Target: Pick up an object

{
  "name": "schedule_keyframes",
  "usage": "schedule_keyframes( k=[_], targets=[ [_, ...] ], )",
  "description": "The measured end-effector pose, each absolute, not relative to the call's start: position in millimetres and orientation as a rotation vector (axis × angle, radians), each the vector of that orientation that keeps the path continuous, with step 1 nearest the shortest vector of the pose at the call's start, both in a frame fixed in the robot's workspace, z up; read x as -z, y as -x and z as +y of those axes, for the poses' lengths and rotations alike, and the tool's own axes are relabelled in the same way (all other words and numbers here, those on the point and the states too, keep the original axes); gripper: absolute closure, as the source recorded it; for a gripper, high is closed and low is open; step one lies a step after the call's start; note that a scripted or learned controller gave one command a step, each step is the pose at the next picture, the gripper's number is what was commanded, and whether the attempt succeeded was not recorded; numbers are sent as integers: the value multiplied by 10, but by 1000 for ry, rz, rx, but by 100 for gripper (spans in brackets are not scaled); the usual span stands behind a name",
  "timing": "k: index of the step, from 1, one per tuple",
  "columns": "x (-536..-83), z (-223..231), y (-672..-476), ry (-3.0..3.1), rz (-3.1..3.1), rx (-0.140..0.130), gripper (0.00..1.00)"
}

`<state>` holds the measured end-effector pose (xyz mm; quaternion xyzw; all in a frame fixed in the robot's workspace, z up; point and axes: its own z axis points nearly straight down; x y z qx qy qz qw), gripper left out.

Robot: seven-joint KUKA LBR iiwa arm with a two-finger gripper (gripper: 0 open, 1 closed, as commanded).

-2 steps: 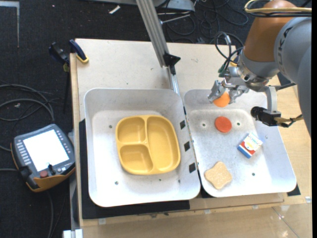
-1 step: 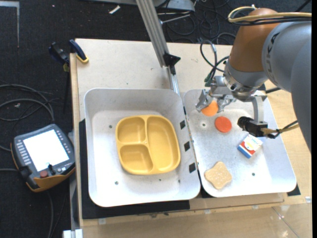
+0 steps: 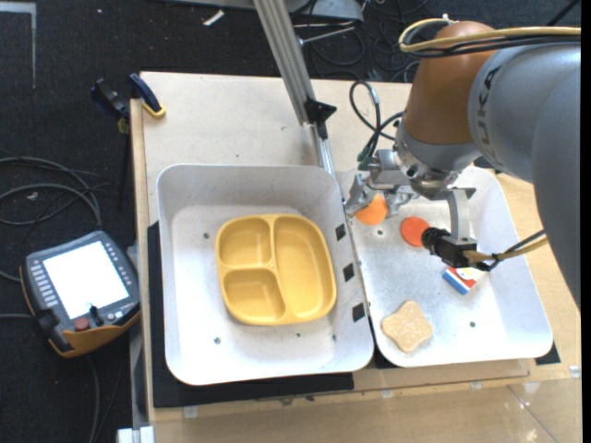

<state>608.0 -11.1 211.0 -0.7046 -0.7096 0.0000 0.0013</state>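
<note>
In the right bin (image 3: 517, 330), my gripper (image 3: 370, 195) hangs low over the back left corner, close to the wall shared with the left bin. An orange rounded object (image 3: 371, 212) lies directly under the gripper tip, partly covered by it. I cannot tell whether it is held. A red-orange round piece (image 3: 412, 230) rests just to its right. Further forward lie a small red, white and blue block (image 3: 459, 280) and a tan slice of toast (image 3: 406, 327).
The left bin (image 3: 185, 340) holds a yellow divided plate (image 3: 274, 268). A slanted metal pole (image 3: 288, 49) rises behind the bins. A teach pendant (image 3: 81, 289) lies on the floor at the left.
</note>
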Motion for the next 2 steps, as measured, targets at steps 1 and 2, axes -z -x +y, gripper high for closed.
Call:
schedule_keyframes(
  k=[1,2],
  targets=[
    [-2084,336,-5713,2211,-2226,-2,100],
    [-2197,836,-5468,2209,-2229,0,100]
  ],
)
